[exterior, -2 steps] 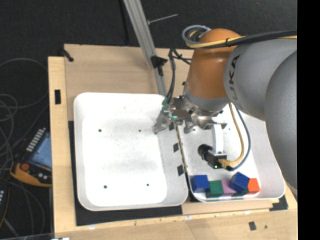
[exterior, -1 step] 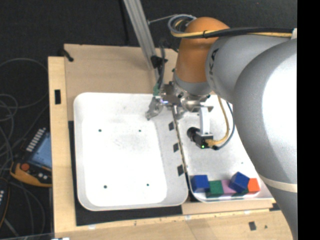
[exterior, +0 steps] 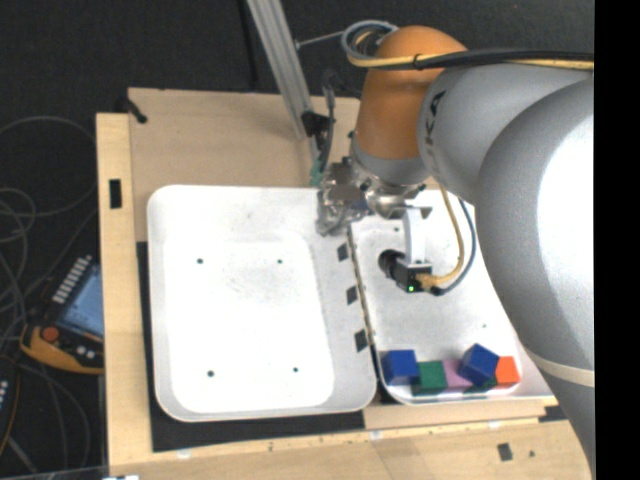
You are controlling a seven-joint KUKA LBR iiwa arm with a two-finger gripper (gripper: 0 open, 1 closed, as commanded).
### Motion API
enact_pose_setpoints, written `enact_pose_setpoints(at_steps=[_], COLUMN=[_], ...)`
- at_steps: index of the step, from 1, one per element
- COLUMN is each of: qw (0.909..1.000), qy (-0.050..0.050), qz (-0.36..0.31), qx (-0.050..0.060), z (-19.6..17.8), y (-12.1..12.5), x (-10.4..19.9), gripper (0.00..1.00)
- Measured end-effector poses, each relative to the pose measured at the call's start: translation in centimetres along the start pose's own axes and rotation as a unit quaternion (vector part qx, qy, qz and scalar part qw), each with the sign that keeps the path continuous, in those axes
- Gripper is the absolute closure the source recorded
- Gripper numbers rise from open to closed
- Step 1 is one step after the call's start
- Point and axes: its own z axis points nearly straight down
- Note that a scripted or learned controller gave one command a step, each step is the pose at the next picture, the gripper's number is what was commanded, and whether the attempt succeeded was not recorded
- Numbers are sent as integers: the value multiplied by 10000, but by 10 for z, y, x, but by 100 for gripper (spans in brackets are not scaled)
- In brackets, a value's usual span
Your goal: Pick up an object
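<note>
Several small blocks lie along the near edge of the right bin (exterior: 440, 313): a blue block (exterior: 401, 364), a green block (exterior: 431, 376), a pale purple block (exterior: 457, 376), a second blue block (exterior: 480, 362) and an orange block (exterior: 507, 370). My gripper (exterior: 333, 211) hangs at the far end of the divide between the two bins, well away from the blocks. Nothing shows between its fingers. The grey arm with its orange band (exterior: 400, 98) covers the far right part of the right bin.
The left bin (exterior: 240, 298) is a shallow white tray beside the right one. A slanted metal rail (exterior: 280, 53) rises behind the bins. A handheld pendant (exterior: 70, 313) and cables lie off the bench at the left.
</note>
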Motion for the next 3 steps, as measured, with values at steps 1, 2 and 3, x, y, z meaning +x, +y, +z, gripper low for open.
enact_pose_setpoints(at_steps=[1, 2, 3], qw=[10000, 10000, 10000], qy=[-6, 3, 9], qz=[34, 28, 46], qx=[-39, 69, 9], z=[-69, 16, 11], y=[32, -35, -31], x=[-43, -30, -30], gripper=[100, 100, 0])
